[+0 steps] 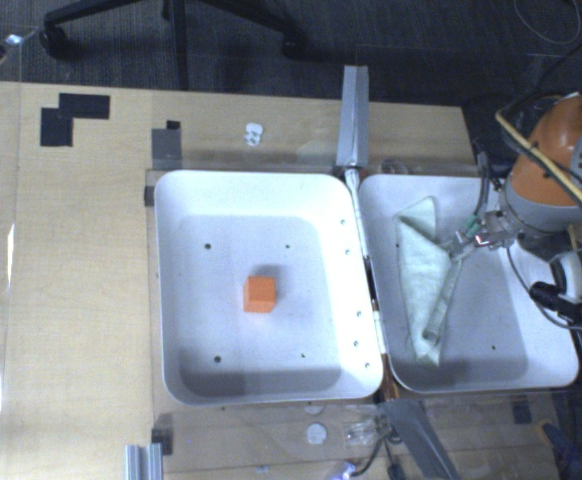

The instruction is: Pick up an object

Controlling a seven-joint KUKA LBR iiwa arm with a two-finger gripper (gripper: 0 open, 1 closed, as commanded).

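Note:
A small orange cube (260,294) lies near the middle of the left bin (186,368). In the right bin (531,363) a pale green-white cloth (423,268) sits along the left side. Two of its folds rise and meet at one point at my gripper (462,243), which hangs over the middle of this bin. The gripper is shut on that pinched peak of the cloth. The grey arm with its orange band (556,143) comes in from the right edge.
A metal divider post (353,118) stands behind the seam between the bins. Cables (561,303) hang beside the arm over the right bin's right rim. The wooden bench top (71,268) stretches out to the left of the bins.

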